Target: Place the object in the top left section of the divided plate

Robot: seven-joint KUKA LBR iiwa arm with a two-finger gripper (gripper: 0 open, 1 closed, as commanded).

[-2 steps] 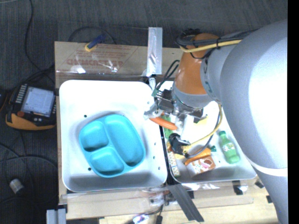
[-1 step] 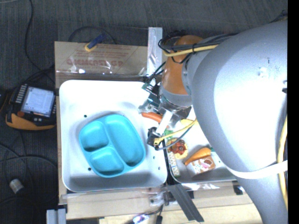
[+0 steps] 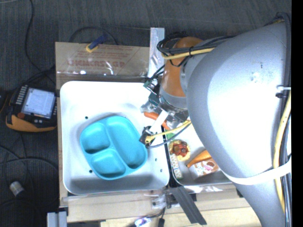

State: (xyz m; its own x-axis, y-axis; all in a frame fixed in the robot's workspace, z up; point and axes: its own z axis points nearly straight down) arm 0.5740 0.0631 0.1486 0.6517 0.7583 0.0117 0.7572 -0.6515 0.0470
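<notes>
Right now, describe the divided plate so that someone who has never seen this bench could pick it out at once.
Find the left white bin. On its floor lies the divided plate, set askew. It is the one turquoise thing there, a rounded dish split into three sections, unlike the small orange wedge and reddish piece beside the grey arm.

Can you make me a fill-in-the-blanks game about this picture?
The plate is the colour ____.
The plate is split into ____ sections.
The bin holding the plate is the colour ____.
The grey arm wears a band of the colour ____.
Missing words: blue, three, white, orange.
</notes>
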